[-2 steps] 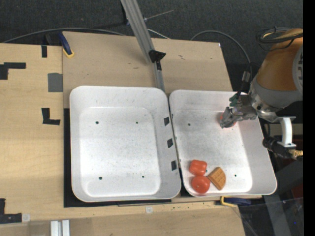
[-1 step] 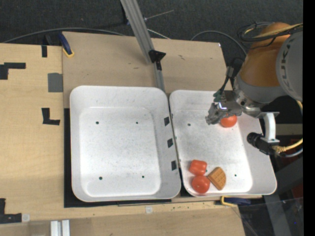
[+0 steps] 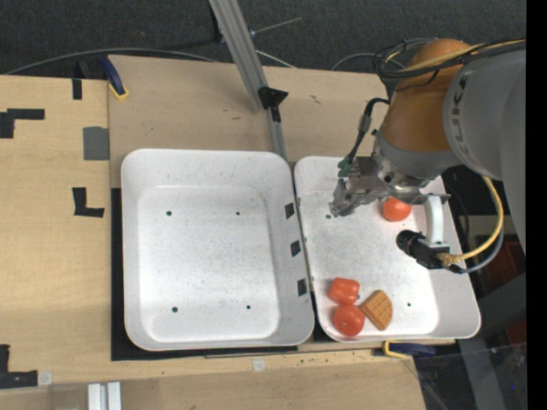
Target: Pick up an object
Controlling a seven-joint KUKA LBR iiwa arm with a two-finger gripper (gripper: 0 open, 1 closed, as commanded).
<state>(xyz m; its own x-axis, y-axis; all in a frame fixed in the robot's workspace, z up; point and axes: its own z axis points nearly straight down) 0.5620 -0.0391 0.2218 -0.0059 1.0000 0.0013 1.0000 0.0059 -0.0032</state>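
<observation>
Gripper (image 3: 344,203) hangs over right shallow white plastic bin (image 3: 453,314) at approx 11 o'clock; can't tell its state, tips too dark/small. Round orange-red object (image 3: 396,209), half hidden under wrist, at 3 o'clock of gripper. Two red pieces (image 3: 345,305) w/ tan wafer (image 3: 377,309) near bin's 6 o'clock.

Light wooden surface (image 3: 197,114) under even, flat light. Beyond its far edge, dark grey carpet floor (image 3: 102,11) with thin cables. Black tape marks (image 3: 21,120) and a grey patch (image 3: 96,143) on the surface's left part. Slanted metal rail (image 3: 239,37) crosses its far edge. Blue-yellow clamp (image 3: 115,77) at far-left corner.
</observation>
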